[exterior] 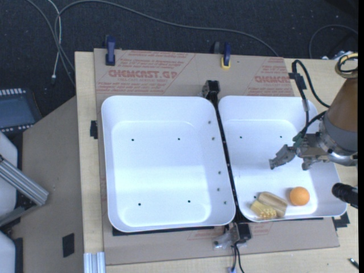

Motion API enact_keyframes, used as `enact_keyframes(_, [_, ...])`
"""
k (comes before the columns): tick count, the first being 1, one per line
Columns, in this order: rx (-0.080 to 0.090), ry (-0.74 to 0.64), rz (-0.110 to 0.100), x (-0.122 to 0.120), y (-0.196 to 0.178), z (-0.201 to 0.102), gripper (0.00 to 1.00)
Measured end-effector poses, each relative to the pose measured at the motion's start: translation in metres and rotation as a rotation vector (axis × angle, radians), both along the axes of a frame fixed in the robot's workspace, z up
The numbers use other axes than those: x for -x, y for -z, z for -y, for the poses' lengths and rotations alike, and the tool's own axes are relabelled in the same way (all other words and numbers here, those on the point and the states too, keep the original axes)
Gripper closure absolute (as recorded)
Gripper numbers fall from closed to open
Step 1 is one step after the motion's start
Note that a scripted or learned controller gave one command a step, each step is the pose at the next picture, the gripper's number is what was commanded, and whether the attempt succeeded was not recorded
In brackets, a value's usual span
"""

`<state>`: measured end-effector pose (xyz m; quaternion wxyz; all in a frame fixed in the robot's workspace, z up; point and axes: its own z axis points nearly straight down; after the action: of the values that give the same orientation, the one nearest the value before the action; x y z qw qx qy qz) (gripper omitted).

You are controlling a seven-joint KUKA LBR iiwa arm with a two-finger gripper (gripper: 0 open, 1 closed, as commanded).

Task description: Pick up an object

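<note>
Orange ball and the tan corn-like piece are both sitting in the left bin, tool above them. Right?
Not quite: the small orange ball and the tan corn-like piece lie in the right-hand shallow white bin, near its front edge, as the camera view shows. The tool does hang above them.

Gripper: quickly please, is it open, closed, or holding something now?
Gripper: open, holding nothing, above the right bin; the orange ball and the tan object lie on the bin floor nearby.
</note>
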<state>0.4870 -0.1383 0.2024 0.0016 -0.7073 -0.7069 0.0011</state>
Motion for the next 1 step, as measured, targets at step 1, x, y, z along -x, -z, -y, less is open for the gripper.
enact_keyframes(1, [0.000,-0.001,0.004,-0.0010,-0.0017,-0.0001,0.00])
